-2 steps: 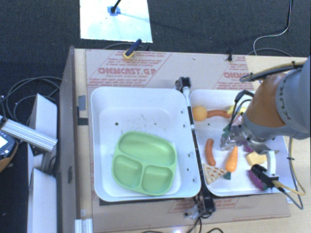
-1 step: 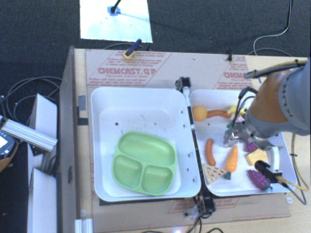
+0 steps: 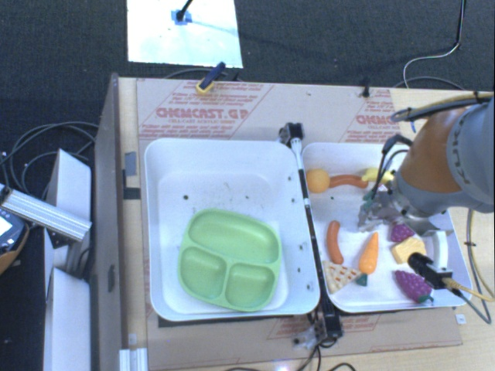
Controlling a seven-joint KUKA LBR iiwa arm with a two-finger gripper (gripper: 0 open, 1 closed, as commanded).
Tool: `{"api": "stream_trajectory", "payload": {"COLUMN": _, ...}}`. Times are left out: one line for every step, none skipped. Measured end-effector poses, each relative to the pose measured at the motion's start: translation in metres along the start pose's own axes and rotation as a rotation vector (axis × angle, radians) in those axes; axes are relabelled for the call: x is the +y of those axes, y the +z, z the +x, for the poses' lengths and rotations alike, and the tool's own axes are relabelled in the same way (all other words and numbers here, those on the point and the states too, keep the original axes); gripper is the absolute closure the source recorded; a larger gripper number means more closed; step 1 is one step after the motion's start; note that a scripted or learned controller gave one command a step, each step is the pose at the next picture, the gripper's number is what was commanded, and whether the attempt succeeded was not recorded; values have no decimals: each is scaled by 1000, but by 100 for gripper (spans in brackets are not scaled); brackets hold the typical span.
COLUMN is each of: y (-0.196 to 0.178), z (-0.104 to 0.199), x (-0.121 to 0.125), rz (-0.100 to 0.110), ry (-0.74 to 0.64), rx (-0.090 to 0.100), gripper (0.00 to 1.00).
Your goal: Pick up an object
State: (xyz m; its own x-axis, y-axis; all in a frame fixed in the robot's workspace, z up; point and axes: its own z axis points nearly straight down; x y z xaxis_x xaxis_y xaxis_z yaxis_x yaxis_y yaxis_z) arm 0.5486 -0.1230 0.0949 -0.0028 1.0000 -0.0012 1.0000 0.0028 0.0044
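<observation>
1. 2 bins are seen: the left bin point(image 3: 155, 207) carries a green tray point(image 3: 230, 260); the right bin point(image 3: 340, 154), at the frame's right, carries the toy food.
2. The gripper point(image 3: 377, 213) is lowered at right centre, just above the carrot point(image 3: 369, 254) and beside the sausage point(image 3: 333, 241). Whether it is open or closed cannot be told.
3. Nothing is seen held.
4. A miss is likely: the pieces are crowded, so the cheese point(image 3: 407, 249) or grapes point(image 3: 413, 284) could be nudged aside.

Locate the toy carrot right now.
The carrot lies in the right bin, toward its front, between the red sausage and the cheese wedge, just below the tool.
</observation>
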Motion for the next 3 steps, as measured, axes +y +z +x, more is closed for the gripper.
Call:
{"api": "stream_trajectory", "payload": {"y": 0, "z": 0, "x": 0, "rz": 0, "ry": 0, "rx": 0, "gripper": 0}}
{"api": "stream_trajectory", "payload": {"y": 11, "z": 16, "x": -37, "rz": 4, "ry": 2, "rx": 1, "gripper": 0}}
{"api": "stream_trajectory", "payload": {"y": 0, "z": 17, "x": -35, "rz": 1, "ry": 1, "rx": 2, "gripper": 100}}
